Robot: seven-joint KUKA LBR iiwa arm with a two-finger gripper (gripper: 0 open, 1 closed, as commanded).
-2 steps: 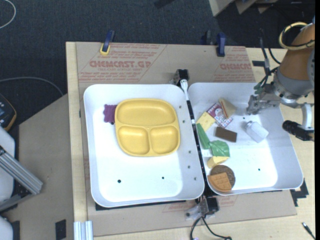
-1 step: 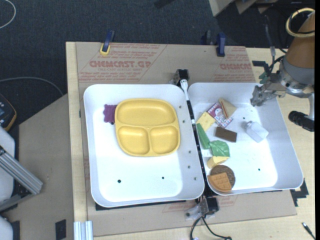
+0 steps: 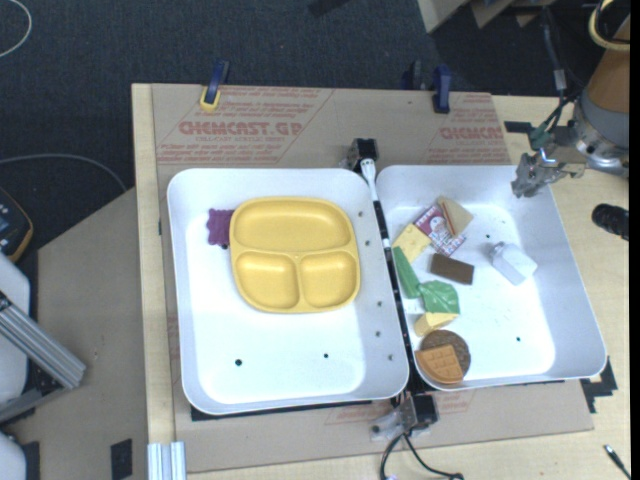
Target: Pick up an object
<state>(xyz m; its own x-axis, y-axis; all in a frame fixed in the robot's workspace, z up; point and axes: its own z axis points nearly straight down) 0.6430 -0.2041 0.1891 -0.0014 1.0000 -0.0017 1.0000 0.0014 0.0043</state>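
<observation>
Arm reaches in from far right, gripper [image 3: 532, 176] hanging over right bin's [image 3: 560, 298] far right rim; can't tell its state, nothing visibly held. Objects clustered at bin's left: white block [image 3: 512, 263], brown bar [image 3: 451, 268], green piece [image 3: 437, 295], cookie [image 3: 443, 356]. Yellow tray [image 3: 295, 252] sits in left bin [image 3: 200, 318].

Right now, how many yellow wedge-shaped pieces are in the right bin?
2: one yellow wedge near the divider, another lower, just above the round brown cookie. More may hide under the pile.
</observation>
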